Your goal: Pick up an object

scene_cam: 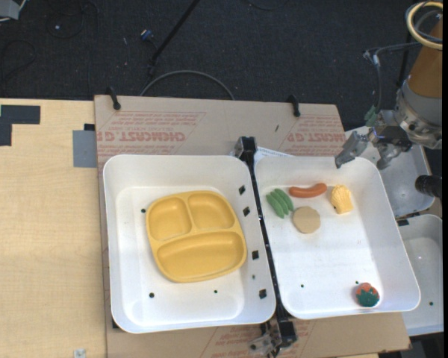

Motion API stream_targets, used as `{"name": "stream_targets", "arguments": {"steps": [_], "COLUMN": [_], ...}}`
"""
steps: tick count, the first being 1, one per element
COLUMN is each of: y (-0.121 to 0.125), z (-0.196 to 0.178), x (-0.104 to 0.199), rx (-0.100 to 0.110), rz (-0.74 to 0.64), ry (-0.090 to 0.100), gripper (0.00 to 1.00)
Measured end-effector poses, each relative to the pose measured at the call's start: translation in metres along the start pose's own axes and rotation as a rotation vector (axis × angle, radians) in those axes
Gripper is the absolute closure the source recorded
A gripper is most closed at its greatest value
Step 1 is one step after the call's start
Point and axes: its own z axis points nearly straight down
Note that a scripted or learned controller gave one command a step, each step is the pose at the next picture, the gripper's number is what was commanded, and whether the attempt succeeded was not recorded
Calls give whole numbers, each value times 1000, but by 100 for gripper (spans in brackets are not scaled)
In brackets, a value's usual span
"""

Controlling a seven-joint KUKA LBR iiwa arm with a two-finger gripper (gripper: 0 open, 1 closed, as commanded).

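A light wooden bench [37,237] carries a brown cardboard sheet [209,125] printed with red lettering. Two shallow white bins sit side by side on the cardboard, the left bin [127,274] touching the right bin [388,274].

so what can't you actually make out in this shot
- Gripper, camera view: small and blurred at the right bin's far corner; finger state unreadable.
- Arm: cut off by the top right edge.
- Red and green item: too small to identify.
- Round tan piece: no detail to tell what food it is.
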Motion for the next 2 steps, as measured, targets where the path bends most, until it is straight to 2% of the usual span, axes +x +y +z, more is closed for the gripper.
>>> {"name": "stream_targets", "arguments": {"steps": [1,2], "y": [2,1], "z": [-7,41], "x": [0,-8], "rx": [-12,-7], "rz": [-2,-1], "ry": [-2,-2], "gripper": [0,0]}}
